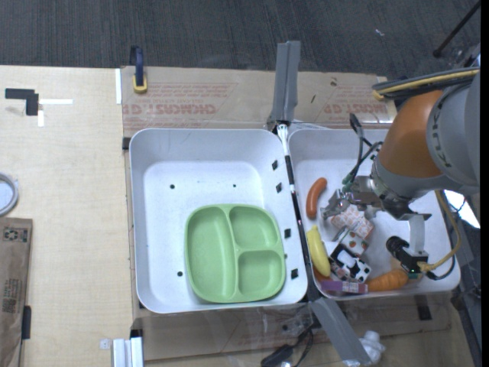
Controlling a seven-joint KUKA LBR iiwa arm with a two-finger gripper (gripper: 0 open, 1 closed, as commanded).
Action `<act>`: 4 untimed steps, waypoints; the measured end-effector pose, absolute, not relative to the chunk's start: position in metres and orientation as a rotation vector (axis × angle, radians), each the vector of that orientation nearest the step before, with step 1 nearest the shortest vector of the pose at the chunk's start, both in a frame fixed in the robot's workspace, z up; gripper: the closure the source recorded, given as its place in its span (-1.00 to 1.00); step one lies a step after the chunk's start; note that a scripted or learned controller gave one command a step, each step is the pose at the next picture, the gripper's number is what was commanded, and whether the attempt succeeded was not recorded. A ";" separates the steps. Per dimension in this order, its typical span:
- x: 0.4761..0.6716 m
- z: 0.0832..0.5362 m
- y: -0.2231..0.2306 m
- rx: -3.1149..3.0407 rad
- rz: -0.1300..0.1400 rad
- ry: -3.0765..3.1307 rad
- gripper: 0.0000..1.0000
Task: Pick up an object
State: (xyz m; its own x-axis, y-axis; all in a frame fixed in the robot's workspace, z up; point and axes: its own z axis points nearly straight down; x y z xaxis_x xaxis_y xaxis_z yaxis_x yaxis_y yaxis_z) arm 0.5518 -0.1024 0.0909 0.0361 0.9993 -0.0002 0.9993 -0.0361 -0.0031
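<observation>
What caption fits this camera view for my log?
Gripper low over toy clutter in the right bin, beside a hot dog and banana; green divided plate in the left bin.

Two bins sit side by side on the bench (69,205). The left bin (153,167) has a divided tray (233,252) toward its near side. The right bin (321,147) has a sausage (315,197) at its left wall, a banana (318,251) just nearer, and a carrot (386,280) near-right.

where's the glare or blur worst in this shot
Camera view: brightest washout on the right bin floor, beside the arm; the left bin is evenly lit, with soft shadow around the green plate; the clutter near the gripper is soft and hard to make out.
</observation>
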 end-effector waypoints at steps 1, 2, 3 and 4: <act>0.552 0.100 -0.104 -2.265 0.004 -2.175 1.00; 0.552 0.100 -0.104 -2.265 0.005 -2.175 -1.00; 0.494 0.092 -0.122 -2.254 0.002 -2.189 -1.00; 0.512 0.144 -0.143 -2.244 0.003 -2.198 -1.00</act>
State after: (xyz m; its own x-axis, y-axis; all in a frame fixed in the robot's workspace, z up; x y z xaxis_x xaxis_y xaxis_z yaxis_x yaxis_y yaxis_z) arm 0.5124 -0.1429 0.1442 0.0206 0.9998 -0.0008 0.9998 -0.0206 -0.0017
